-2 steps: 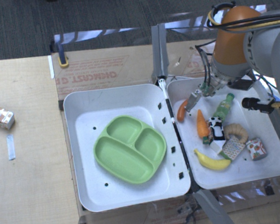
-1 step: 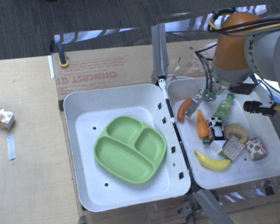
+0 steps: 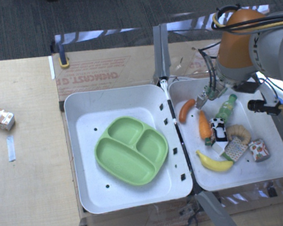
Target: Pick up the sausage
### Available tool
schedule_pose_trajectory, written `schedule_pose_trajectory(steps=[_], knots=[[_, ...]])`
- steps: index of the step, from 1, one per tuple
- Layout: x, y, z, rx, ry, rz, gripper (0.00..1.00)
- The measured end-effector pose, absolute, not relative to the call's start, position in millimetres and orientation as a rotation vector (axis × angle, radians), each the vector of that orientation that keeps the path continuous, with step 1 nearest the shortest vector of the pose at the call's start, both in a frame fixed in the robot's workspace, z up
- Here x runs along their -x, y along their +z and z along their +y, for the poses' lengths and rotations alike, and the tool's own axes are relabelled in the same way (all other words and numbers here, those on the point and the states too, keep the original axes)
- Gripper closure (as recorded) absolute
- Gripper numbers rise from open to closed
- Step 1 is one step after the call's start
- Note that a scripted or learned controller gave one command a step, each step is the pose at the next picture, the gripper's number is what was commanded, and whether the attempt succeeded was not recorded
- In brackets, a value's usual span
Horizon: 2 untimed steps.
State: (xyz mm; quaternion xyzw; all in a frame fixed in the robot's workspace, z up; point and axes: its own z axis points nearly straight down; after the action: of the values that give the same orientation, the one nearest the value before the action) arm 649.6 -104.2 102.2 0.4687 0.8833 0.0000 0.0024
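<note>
1. The sausage point(image 3: 186, 110) lies in the right bin point(image 3: 279, 170), near that bin's back-left corner and close to the wall it shares with the left bin point(image 3: 80, 158). It rests flat on the bin floor, slanted, with nothing over it.

2. The tool point(image 3: 207, 96) hangs over the back part of the right bin, just beside the sausage on its right and a little above it. Nothing sits between its tips; whether they stand apart or together I cannot tell from this slant.

3. So the pickup is not done: the sausage is on the floor of the bin and apart from the tool.

4. What is left, as I judge it: bring the tool a short way toward the shared wall until it is over the sausage, lower, clamp and lift.

5. Neighbours to mind: a carrot point(image 3: 204, 124) lies just in front of the sausage, and a green bottle point(image 3: 226, 108) lies toward the bin's middle. A banana point(image 3: 215, 161) lies nearer the front edge, well apart.

6. The left bin holds a green divided plate point(image 3: 131, 150), which plays no part in this step.
</note>
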Motion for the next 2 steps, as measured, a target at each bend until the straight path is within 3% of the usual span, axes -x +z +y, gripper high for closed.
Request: schedule_pose_trajectory(steps=[1,2], knots=[[-649.6,102.2,-104.2,-1.471,0.000,2.771,0.00],[-649.4,92.6,-105.5,-1.678,0.000,2.654,0.00]])
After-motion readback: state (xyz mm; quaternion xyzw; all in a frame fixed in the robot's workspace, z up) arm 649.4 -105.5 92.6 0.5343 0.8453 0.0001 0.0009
